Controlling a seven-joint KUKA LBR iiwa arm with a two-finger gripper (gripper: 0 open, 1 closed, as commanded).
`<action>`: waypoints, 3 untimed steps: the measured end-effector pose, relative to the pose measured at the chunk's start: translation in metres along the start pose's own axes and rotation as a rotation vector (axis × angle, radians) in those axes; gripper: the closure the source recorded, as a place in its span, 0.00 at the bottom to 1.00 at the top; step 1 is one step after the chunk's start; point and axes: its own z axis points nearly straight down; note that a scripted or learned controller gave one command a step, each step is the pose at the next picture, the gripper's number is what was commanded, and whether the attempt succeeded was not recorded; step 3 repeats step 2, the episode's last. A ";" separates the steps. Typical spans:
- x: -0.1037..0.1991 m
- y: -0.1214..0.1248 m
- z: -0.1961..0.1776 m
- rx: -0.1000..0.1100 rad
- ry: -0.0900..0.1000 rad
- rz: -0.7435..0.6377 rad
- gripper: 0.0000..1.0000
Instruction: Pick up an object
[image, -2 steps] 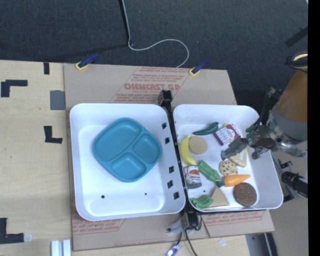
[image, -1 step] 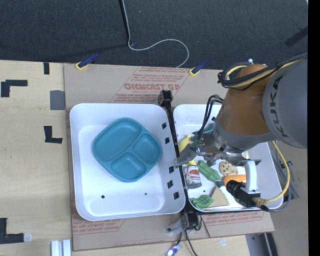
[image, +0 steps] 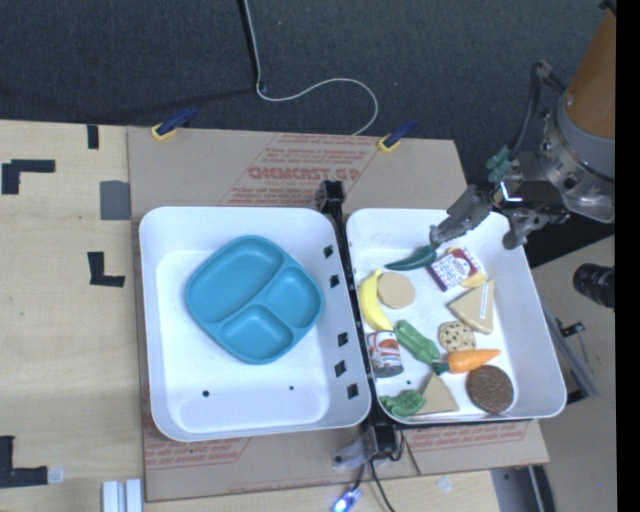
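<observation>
The claw (image: 478, 222) hangs over the far right part of the right bin (image: 538, 330), its two fingers apart; the nearer grey finger (image: 458, 218) slants down toward the bin floor and the other finger (image: 517, 232) stands over the bin's right wall, with nothing seen between them. Just below and left of the lower fingertip lies a dark green pepper-like piece (image: 408, 261); contact with the finger cannot be judged. Immediately beneath the claw sits a small maroon packet with a white label (image: 454, 269), lying flat and tilted. Further below the claw are a pale wedge (image: 474, 305), a chocolate-chip cookie (image: 456, 335), an orange carrot (image: 472, 358) and a round brown disc (image: 490, 388). Below and to the left of the claw lie a tan round biscuit (image: 395, 291), a yellow banana (image: 372, 302) along the bin's left wall, a green pod (image: 417, 341), a small red-and-white can (image: 385, 353), a tan triangular slice (image: 437, 395) and a green leafy piece (image: 404, 404). Well to the claw's left, the left bin (image: 170, 400) holds a blue divided plate (image: 254, 298) with three compartments. Both bins rest on a brown cardboard sheet (image: 290, 168) on the bench (image: 60, 330), and a white cable (image: 315, 92) loops across the dark floor beyond the claw's upper left.
</observation>
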 end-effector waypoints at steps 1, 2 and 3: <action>0.002 -0.001 -0.001 0.019 -0.001 -0.001 1.00; 0.086 -0.001 0.006 0.021 0.001 -0.008 1.00; 0.086 -0.001 0.006 0.021 0.001 -0.008 1.00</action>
